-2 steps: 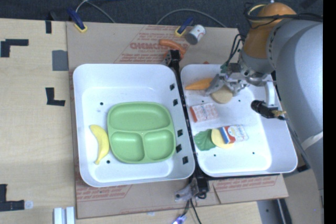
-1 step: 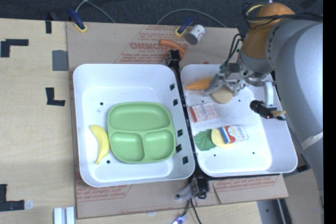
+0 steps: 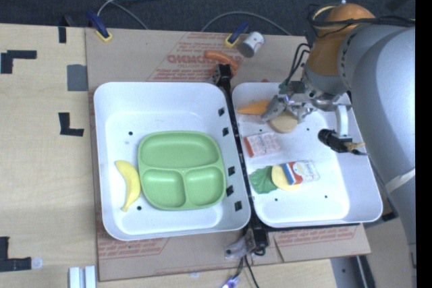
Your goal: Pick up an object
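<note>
The wooden worktop (image 3: 40, 145) carries a sheet of brown cardboard (image 3: 182, 57), and on that sit two white bins side by side. The pincer (image 3: 289, 108) hangs over the right bin (image 3: 351, 202); the left bin (image 3: 115, 212) lies well to its left. Black tape marks (image 3: 67, 125) sit on the worktop farther left still.

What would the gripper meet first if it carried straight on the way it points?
Probably the tan bread-like piece just below the gripper, though depth is hard to judge from this slanted view.
</note>
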You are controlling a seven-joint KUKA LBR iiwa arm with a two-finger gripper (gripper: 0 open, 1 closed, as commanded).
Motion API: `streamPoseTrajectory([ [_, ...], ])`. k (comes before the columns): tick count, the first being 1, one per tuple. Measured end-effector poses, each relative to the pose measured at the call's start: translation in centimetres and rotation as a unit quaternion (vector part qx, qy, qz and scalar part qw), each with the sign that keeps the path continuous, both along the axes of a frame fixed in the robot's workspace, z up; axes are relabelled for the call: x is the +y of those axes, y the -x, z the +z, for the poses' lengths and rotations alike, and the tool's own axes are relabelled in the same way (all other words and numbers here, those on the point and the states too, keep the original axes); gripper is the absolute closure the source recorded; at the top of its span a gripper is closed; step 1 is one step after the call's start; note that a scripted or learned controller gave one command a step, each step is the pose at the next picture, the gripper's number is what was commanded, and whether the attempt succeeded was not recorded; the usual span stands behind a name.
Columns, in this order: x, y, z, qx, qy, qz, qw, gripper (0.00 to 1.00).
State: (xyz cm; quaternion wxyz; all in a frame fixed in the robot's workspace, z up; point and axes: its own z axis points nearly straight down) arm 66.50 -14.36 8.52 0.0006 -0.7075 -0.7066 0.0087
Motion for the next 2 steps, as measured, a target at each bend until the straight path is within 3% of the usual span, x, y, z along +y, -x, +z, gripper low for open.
streamPoseTrajectory([
  [2,1.7,-0.1,0.0,-0.001,-0.0006,0.0,1.0,0.0],
])
